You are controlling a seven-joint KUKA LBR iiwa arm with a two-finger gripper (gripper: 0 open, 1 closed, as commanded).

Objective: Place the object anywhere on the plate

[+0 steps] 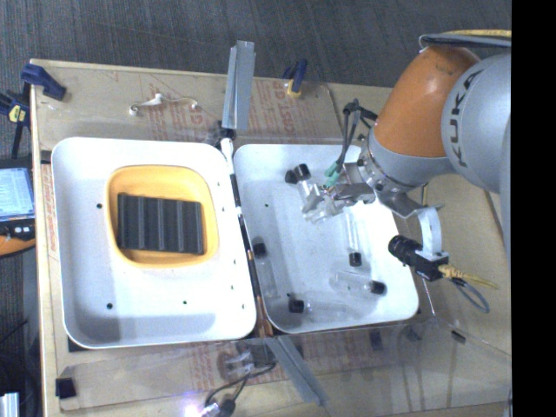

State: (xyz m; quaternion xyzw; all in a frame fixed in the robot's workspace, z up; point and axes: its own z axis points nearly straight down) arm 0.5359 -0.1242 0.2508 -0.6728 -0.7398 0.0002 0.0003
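A: From the overhead camera, where does the arm stand?

B: The gripper (323, 200) hangs over the right bin (395, 298). I cannot tell how its grip is set. The object, seemingly a clear piece (354, 281), lies near that bin's front.

A: And the target?

B: The yellow plate (161, 178) sits in the left bin (78, 233), bearing a dark ridged block (162, 224). Drop squarely, lift clear of the divider.

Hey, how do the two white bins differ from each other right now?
The left bin holds a yellow plate with a dark ribbed block on it; the right bin holds small, scattered, mostly clear pieces with black caps. The arm's pincer is over the right bin, while nothing hangs over the left bin. Both are shallow, white and sit side by side.
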